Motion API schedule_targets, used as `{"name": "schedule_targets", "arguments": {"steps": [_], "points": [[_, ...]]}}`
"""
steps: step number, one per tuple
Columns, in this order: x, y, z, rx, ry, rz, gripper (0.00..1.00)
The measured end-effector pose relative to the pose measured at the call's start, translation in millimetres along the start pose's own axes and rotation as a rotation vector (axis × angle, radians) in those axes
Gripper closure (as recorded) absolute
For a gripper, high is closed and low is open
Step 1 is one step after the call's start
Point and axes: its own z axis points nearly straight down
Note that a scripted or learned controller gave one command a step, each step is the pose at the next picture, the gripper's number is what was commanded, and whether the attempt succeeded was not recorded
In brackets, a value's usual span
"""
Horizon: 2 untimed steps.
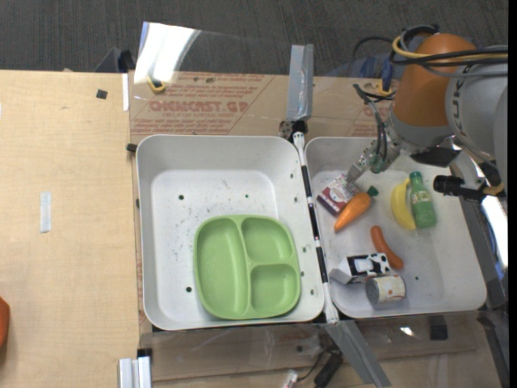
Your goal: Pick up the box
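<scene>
camera view looks down on two white bins side by side. the left bin (161, 217) carries a green divided plate (247, 267) in its lower middle part, lying flat with three compartments. the right bin (460, 273) sits at centre right of the frame and carries several small things. the gripper (360, 170) hangs over the upper left part of that bin, with the grey arm and its orange band (426, 87) above it in the upper right of the frame. the fingers stand a little apart, tips down, and nothing sits between them. just below the tips lies a small white and purple packet (334, 196), and touching its right side is a carrot (354, 209) lying tilted. the box (369, 265), black and white, lies flat in the lower part of the right bin, well apart from the gripper. just below it rests a can (387, 289) on its side. a small sausage (387, 247) lies just right of the box. a banana (401, 204) and a green bottle (420, 202) lie together toward the right.
</scene>
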Motion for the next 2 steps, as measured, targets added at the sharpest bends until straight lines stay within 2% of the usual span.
{"name": "schedule_targets", "arguments": {"steps": [1,2], "points": [[0,0,0,0.0,0.0,0.0,0.0],[55,-51,16,0.013,0.013,-0.039,0.0]]}}
